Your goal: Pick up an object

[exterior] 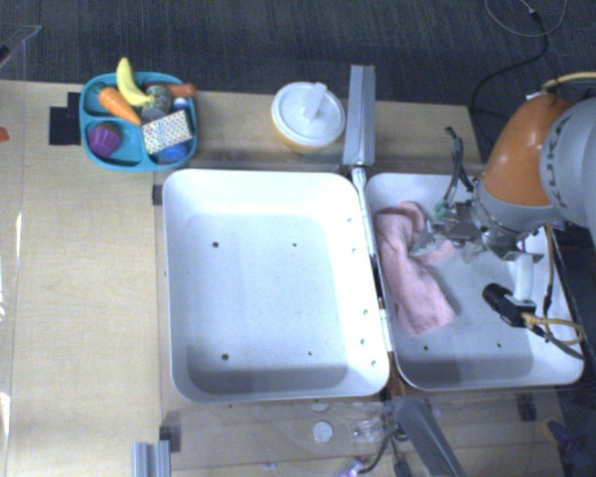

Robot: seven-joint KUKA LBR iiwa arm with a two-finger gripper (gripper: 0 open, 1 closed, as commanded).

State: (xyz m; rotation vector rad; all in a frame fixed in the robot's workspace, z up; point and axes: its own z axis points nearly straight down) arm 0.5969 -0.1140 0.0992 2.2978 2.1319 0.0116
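Even overhead light, soft shadows inside the white bins (pixel 268 381), slightly soft focus, glare at left edge

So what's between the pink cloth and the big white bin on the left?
In the camera view, just the two bins' touching rims: the pink cloth lies against its bin's wall, next to the left bin.

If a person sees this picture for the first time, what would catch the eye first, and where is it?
Probably the pink cloth, lying crumpled along the left side of the right bin, with the gripper at its upper end. Next, the arm with its orange band, reaching in from the right. Then the blue tray of colourful toy food at the bench's far left corner.
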